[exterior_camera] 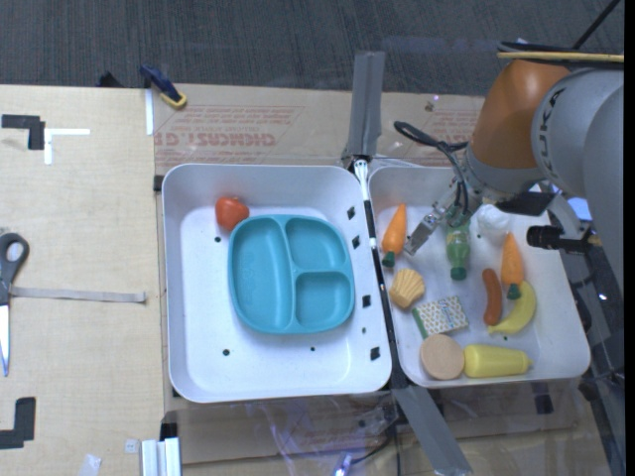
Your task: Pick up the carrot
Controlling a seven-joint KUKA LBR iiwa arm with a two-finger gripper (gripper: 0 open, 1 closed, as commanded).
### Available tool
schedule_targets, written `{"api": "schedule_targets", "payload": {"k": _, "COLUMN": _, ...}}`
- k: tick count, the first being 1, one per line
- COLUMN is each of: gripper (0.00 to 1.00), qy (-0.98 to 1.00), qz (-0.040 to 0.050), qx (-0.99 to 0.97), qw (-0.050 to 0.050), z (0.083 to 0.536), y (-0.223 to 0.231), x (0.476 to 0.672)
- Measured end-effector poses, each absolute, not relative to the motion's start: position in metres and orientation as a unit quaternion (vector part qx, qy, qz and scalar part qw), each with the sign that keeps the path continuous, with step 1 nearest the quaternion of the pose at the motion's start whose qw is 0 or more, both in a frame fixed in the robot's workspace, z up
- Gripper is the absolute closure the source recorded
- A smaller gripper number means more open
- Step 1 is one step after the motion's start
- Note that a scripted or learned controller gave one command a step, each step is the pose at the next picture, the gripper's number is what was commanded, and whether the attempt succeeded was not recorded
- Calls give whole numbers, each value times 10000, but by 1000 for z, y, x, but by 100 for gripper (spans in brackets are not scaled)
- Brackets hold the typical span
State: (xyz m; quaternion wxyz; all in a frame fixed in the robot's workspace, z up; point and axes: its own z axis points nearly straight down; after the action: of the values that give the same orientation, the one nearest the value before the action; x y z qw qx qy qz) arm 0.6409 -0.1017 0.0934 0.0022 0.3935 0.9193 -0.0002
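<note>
An orange carrot (pixel 396 230) with a green stub lies at the left edge of the right bin (pixel 568 360), pointing up and down. A second orange carrot-like piece (pixel 511 259) with a green end lies further right, above the banana. My gripper (pixel 437 226) hangs low over the upper middle of the right bin, just right of the left carrot and next to a green bottle (pixel 457 250). Nothing is seen held in it. The grey arm with its orange band (pixel 511 107) comes in from the upper right.
The right bin also holds a white object (pixel 489 221), a red sausage (pixel 492 297), a banana (pixel 518 311), a yellow block (pixel 495 361), a round cookie (pixel 443 357), a cracker (pixel 441 315) and a shell pastry (pixel 406 288). The left bin (pixel 189 355) holds a teal divided plate (pixel 292 273) and a red fruit (pixel 231 211).
</note>
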Motion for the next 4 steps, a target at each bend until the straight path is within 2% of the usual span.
{"api": "schedule_targets", "payload": {"k": 1, "gripper": 0, "qy": 9408, "qz": 0, "qx": 3390, "qw": 17, "z": 93, "y": -157, "x": 561}}
{"api": "schedule_targets", "payload": {"k": 2, "gripper": 0, "qy": 9737, "qz": 4, "qx": 2277, "qw": 30, "z": 94, "y": -98, "x": 634}}
{"api": "schedule_targets", "payload": {"k": 3, "gripper": 0, "qy": 9484, "qz": 3, "qx": 3171, "qw": 25, "z": 93, "y": -93, "x": 633}}
{"api": "schedule_targets", "payload": {"k": 4, "gripper": 0, "qy": 8988, "qz": 1, "qx": 4384, "qw": 25, "z": 97, "y": -95, "x": 651}}
